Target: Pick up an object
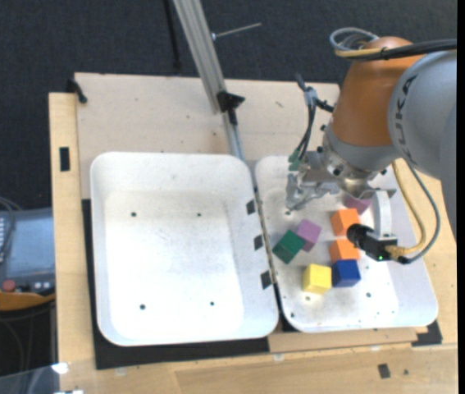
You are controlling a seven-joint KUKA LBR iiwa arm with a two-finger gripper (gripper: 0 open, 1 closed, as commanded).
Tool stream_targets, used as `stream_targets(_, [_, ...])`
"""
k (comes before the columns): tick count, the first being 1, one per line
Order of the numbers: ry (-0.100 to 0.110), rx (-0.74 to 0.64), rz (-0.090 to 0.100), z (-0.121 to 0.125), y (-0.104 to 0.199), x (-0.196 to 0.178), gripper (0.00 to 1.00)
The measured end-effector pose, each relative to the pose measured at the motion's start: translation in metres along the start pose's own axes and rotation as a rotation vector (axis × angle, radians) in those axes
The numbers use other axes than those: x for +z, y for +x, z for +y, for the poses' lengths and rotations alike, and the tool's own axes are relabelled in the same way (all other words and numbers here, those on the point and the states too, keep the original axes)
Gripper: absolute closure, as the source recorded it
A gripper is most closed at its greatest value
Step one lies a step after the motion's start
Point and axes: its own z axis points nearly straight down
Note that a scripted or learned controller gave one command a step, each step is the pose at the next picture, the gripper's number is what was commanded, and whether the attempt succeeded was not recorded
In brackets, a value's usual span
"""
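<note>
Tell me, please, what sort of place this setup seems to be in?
Probably a robotics lab test bench: a grey and orange arm reaches over two white bins, coloured blocks lie in the right one, and cabled equipment sits beside.

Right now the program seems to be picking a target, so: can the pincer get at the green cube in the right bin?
Probably yes. The pincer hangs just above the green cube, which lies near the bin's left wall. The purple cube beside it may crowd one finger.
</note>
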Motion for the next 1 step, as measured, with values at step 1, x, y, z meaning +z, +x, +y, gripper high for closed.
stream_targets(1, [-0.004,0.001,-0.001,0.0064,0.0437,-0.0062,1.0])
